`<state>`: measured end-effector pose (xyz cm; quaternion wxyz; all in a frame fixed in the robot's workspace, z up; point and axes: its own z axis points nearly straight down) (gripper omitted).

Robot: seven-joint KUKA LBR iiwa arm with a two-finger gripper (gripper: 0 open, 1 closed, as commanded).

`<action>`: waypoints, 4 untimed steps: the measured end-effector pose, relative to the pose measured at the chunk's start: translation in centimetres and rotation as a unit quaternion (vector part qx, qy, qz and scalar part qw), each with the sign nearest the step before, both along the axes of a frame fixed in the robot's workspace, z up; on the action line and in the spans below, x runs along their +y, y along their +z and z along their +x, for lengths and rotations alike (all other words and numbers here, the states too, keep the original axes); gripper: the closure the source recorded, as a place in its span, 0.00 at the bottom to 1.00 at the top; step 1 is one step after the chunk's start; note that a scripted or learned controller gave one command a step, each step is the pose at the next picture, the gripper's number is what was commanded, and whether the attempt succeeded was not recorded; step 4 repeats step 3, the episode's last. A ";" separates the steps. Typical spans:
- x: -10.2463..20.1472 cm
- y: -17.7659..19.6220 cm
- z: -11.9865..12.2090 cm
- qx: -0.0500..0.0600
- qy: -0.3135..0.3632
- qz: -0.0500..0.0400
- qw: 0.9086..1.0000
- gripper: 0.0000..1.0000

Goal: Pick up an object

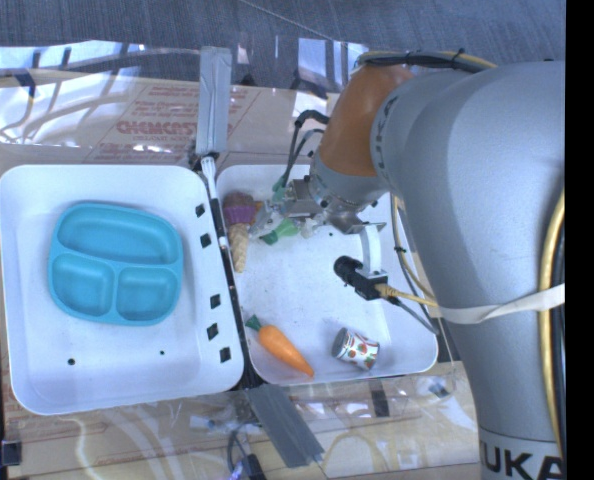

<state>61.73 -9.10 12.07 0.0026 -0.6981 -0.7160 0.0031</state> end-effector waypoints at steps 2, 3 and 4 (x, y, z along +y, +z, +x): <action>-3.0 -2.3 1.2 0.005 -0.008 0.001 1.000 1.00; -1.5 11.1 4.1 -0.008 -0.009 0.000 1.000 1.00; -1.5 11.1 4.1 -0.008 -0.009 0.000 1.000 1.00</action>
